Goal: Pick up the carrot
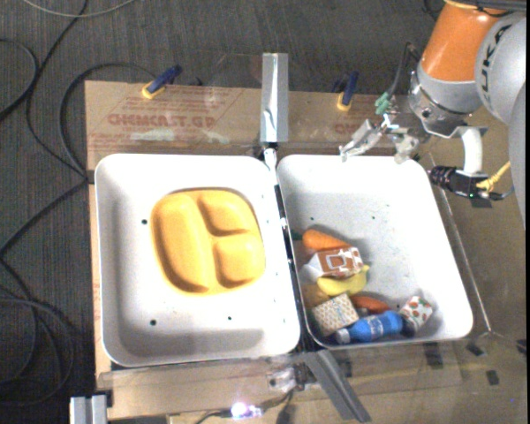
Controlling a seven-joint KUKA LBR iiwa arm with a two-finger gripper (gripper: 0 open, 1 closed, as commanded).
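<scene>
- Dark carpet crossed by loose cables surrounds a cardboard-topped bench (115,131), on which two shallow white bins are set side by side.
- The carrot (323,240) is found in the right bin (397,193), near its left wall, lying flat with its upper side exposed and its lower edge touching a small carton (339,261).
- It is judged to be a light, rigid toy with a smooth, tapered and probably slippery skin; a hold across its thicker middle, closing on the two long sides, is judged safest.
- Just below are crowded a yellow piece (344,283), a tan box (334,311), a second small orange piece (369,304), a blue bottle (369,328) and a red-and-white item (417,310); the carton is judged the main obstruction to a finger on that side.
- A yellow divided tray (208,240) is held by the left bin (124,272), well apart.
- The gripper (371,135) hovers over the right bin's far rim, well apart from the carrot, with its fingers spread and nothing between them.
</scene>
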